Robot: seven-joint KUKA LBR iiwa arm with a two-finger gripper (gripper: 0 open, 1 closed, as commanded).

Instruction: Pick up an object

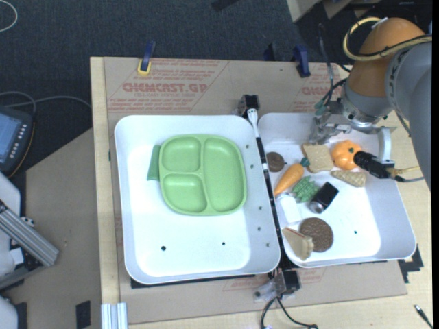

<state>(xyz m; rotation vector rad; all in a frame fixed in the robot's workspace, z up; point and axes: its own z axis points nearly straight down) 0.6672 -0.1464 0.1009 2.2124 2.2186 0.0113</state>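
My gripper [324,130] hangs over the back of the right bin [384,214], just above a tan square cracker [317,157]. An orange fruit [343,153] lies right of the cracker, with a pale bread piece [348,178] in front of it. Further left lie a carrot [289,177] and a small brown disc [275,161]. A green leafy piece [303,189] and a black block [324,196] sit mid-bin. Near the front are a large brown cookie [317,233] and a tan wedge [296,242]. Nothing shows between the gripper's tips.
The left bin [137,204] holds a green divided plate [203,174]. A ridge with screws [264,184] separates the two bins. The grey arm with its orange band [384,53] reaches in from the upper right.
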